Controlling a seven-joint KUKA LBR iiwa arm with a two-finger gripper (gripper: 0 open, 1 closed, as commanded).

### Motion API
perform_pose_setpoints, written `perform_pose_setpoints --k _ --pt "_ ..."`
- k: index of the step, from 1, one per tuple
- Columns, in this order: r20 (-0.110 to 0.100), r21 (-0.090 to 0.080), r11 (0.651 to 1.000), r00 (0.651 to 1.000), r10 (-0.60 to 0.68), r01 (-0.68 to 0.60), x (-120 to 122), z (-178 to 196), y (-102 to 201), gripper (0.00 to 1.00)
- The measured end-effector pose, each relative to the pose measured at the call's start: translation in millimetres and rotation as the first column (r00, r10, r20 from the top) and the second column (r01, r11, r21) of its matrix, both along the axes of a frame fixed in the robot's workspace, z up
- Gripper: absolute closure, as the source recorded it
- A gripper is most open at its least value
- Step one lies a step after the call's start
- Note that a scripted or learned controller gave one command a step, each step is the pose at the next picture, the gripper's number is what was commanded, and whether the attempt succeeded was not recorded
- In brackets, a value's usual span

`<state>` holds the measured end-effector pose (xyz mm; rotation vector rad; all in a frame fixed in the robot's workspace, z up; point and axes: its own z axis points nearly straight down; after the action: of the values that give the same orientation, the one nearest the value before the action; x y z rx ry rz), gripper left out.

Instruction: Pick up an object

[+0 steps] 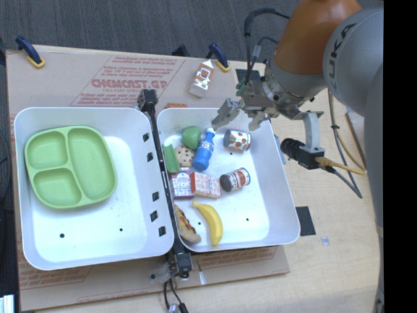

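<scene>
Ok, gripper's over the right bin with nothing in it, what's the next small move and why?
Probably lower straight down a little: the gripper, fingers spread, hangs over the bin's far edge, with the small can lying on its side just below and the blue bottle beside it.

Arm enters from upper right of frame, orange band uppermost. Gripper point(240, 117) right of centre, fingers spread apart, nothing between them.
</scene>
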<state>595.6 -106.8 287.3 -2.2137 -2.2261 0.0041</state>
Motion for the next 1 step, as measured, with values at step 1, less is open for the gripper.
perform_pose_setpoints --k 1 --pt "0.002 0.001 1.000 1.000 -0.001 0.001 29.3 -194.3 -17.8 0.00"
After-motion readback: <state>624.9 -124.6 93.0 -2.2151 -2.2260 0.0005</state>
